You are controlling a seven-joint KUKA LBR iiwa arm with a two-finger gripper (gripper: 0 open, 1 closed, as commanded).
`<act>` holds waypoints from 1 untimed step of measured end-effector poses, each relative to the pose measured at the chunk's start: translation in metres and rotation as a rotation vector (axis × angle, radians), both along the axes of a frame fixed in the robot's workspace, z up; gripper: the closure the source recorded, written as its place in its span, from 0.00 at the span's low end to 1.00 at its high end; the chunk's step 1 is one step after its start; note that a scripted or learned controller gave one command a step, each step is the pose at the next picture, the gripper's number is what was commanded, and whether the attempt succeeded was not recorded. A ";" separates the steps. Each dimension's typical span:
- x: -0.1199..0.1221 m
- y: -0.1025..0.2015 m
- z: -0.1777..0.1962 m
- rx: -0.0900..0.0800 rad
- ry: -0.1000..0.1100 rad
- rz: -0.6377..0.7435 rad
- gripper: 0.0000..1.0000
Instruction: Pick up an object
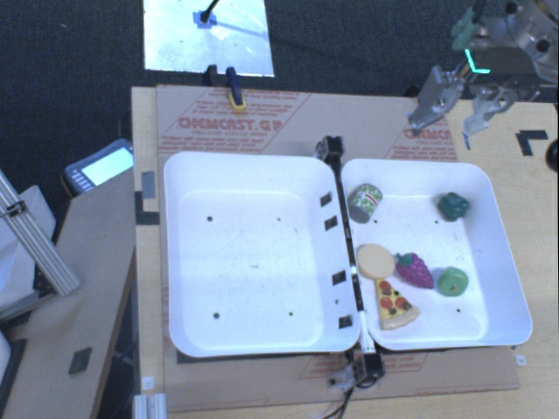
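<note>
While jaws (pixel 454 112) hover apart (nothing between), grapes (pixel 415 270) touch cookie (pixel 376 260).

The brown board (pixel 262 116) lying on the tabletop (pixel 541 160) under the two white bins carries red printing. Beyond the left bin (pixel 249 256), toward the tabletop's far edge, it reads "CHEMCAST", followed by letters that look like "GP". A second red imprint beyond the right bin (pixel 489 260) is too blurred to read.

Bins (pixel 262 168) – smooth white plastic; bench (pixel 288 120) – matt printed cardboard.
</note>
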State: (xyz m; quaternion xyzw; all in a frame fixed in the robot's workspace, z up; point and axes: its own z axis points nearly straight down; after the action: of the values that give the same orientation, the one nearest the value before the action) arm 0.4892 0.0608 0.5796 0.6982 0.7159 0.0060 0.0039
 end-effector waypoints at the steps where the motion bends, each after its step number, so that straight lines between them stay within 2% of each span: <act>1: 0.000 0.000 0.012 0.001 -0.003 0.003 1.00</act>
State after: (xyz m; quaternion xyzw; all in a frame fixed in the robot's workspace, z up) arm 0.4896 0.0608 0.5911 0.6970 0.7170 0.0074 0.0049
